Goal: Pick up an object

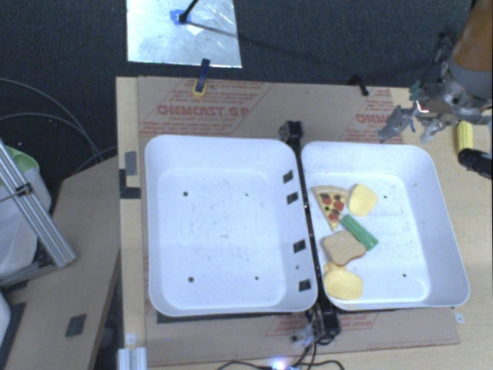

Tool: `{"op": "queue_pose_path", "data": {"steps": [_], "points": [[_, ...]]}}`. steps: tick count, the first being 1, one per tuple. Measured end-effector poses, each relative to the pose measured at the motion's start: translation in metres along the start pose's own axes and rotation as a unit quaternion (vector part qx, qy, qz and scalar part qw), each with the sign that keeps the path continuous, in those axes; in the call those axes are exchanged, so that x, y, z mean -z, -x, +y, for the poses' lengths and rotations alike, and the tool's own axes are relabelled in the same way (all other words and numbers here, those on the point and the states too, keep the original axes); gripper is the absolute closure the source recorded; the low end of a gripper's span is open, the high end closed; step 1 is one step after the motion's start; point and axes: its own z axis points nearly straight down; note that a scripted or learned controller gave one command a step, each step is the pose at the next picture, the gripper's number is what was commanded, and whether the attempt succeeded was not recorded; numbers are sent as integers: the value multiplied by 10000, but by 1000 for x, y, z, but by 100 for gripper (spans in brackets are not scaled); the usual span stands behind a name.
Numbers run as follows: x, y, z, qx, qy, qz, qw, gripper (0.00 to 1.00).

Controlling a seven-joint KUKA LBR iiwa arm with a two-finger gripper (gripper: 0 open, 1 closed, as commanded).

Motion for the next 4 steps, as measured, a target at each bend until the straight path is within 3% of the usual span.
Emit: {"op": "queue_pose_path", "data": {"steps": [1,2,3,4], "points": [[-188,25,-58,-27,-49,21,10000,0],[-184,-52,-22,38,22,1,10000,0],[-186,-68,-104,-13,-39,14,10000,0],[-79,-113,-154,24,30,16,10000,0]]}}
